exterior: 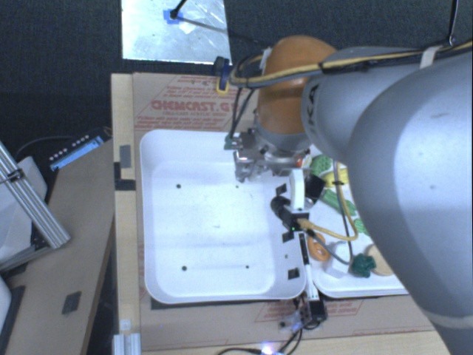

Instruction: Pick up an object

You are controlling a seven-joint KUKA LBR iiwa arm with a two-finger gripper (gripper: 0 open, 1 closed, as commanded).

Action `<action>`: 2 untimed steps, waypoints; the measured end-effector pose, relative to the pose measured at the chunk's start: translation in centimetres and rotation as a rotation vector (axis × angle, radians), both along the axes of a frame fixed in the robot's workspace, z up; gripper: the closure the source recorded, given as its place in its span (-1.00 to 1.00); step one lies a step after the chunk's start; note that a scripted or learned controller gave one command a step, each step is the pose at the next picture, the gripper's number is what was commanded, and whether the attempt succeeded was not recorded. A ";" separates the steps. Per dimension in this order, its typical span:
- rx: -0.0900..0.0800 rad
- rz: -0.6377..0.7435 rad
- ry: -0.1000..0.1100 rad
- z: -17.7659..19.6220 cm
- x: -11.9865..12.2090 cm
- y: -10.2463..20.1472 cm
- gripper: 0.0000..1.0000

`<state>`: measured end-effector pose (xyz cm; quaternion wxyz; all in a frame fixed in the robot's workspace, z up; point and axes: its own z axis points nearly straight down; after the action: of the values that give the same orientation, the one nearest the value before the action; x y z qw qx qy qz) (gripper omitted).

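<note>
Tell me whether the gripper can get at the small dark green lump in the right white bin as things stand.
Probably yes. The dark green lump lies uncovered near the front rim of the right bin. The gripper is over the left bin, so it must first cross the shared rims.

Grey arm (399,161), smooth and bulky at 3 o'clock, rounded orange band (292,65) at 12 o'clock, yellow cable (369,56) along its upper edge, silver metal gripper (246,167) at band's 7 o'clock.
</note>
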<state>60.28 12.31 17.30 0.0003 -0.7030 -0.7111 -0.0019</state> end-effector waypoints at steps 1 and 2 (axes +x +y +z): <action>-0.002 -0.004 0.007 -3.1 -4.1 4.9 1.00; -0.002 -0.004 0.005 -1.3 -7.0 8.2 1.00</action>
<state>53.23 20.46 15.97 0.0013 -0.7044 -0.7098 0.0003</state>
